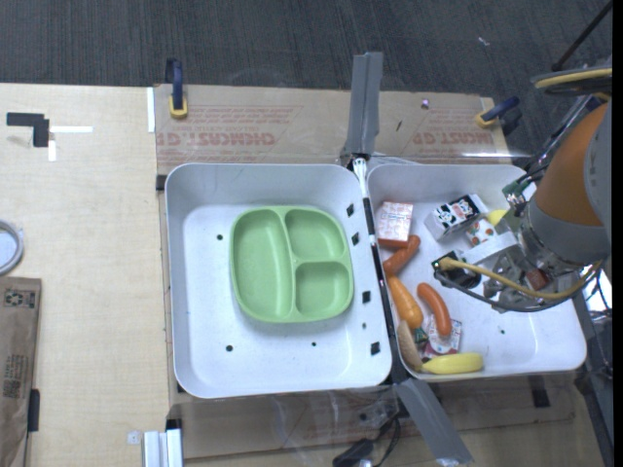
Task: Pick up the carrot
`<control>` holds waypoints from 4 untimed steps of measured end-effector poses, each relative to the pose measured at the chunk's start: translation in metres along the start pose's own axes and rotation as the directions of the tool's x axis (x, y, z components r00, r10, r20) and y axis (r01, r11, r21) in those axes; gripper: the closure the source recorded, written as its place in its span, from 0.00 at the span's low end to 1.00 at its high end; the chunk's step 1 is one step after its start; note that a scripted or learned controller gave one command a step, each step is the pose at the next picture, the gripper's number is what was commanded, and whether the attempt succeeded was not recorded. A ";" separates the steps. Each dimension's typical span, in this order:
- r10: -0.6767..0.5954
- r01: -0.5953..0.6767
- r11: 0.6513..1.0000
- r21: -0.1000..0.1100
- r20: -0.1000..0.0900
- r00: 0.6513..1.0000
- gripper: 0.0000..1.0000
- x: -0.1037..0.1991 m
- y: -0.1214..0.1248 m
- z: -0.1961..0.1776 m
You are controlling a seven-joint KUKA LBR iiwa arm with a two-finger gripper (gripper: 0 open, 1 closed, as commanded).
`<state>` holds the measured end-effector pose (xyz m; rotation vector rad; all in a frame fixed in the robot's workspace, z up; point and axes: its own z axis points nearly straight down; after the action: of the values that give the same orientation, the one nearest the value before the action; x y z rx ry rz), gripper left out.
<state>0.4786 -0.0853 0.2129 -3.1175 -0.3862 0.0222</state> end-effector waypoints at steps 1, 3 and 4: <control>-0.004 0.004 1.000 0.001 0.004 1.000 1.00 0.000 0.000 -0.008; -0.013 0.013 1.000 0.002 0.014 1.000 1.00 0.001 0.001 -0.023; -0.018 0.018 1.000 0.002 0.019 1.000 1.00 0.001 0.001 -0.031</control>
<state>0.4804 -0.0862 0.2435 -3.1139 -0.4143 0.0520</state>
